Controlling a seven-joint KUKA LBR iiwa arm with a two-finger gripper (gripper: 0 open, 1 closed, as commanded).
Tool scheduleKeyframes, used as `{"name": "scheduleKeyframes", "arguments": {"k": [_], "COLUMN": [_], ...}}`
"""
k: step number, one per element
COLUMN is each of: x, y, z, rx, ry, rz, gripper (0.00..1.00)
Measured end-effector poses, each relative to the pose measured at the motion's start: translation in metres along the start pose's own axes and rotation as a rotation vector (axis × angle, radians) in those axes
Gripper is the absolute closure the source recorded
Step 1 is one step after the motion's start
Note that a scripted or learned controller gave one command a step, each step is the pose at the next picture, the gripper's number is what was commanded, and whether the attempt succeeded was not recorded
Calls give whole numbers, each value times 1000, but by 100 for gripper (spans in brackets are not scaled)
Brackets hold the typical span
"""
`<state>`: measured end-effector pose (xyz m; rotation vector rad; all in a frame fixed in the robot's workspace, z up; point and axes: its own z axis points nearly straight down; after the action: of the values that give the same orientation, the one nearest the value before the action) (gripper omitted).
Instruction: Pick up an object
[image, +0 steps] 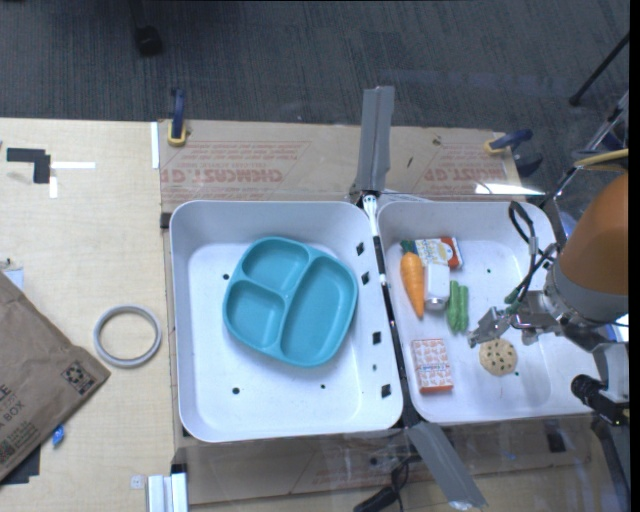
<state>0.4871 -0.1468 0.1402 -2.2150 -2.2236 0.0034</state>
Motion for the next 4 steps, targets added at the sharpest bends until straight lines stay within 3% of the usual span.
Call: {"name": "scheduleKeyframes", "arguments": {"k": [1,2,3,4], "x": [-12,-13,-13,15], "y": [23,-10,-9,63], "z": [49,49,40,-10], "rx": [-2,-1,-3,-3], "ry": [0,0,-1,-2], "rz": [30,-59,-57,38], "gripper": [0,0,100,100]}}
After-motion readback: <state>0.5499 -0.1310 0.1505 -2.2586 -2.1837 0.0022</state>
